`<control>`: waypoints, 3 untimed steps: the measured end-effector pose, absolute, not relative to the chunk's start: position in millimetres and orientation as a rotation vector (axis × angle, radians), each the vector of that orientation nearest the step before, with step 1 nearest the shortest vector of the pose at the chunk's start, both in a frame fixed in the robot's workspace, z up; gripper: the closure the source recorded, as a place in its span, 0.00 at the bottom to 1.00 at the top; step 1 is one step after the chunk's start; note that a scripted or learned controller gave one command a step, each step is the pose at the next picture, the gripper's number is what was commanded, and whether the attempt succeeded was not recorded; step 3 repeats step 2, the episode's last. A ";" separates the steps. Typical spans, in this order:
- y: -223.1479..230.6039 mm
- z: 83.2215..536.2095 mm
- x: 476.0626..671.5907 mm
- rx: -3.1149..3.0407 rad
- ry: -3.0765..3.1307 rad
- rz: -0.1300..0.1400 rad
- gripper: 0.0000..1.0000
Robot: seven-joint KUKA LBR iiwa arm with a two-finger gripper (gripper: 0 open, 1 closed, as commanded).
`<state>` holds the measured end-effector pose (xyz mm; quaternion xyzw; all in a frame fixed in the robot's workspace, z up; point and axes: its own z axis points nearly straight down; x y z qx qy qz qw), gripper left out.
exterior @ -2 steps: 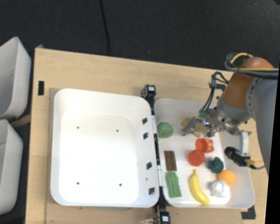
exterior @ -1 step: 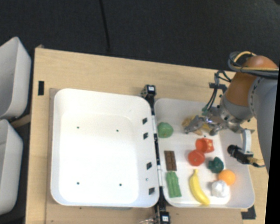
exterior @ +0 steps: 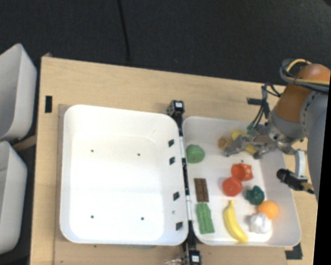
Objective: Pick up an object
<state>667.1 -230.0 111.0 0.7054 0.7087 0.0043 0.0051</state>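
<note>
Gripper (exterior: 241,143) low in the right bin's (exterior: 283,236) far end; open or closed, can't tell.

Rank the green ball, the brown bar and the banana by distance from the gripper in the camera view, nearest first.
Measured from the gripper, at the right bin's far side:
1. Green ball, by the divider, to the gripper's left in the view.
2. Brown bar, lower along the divider.
3. Banana, near the bin's front edge.
</note>
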 end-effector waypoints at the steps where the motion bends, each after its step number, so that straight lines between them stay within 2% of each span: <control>1: -223.0 112.3 664.3 2.203 2.211 0.011 0.00; 2: -225.4 124.7 667.2 2.192 2.202 0.018 1.00; 3: -225.4 124.7 667.2 2.192 2.202 0.018 1.00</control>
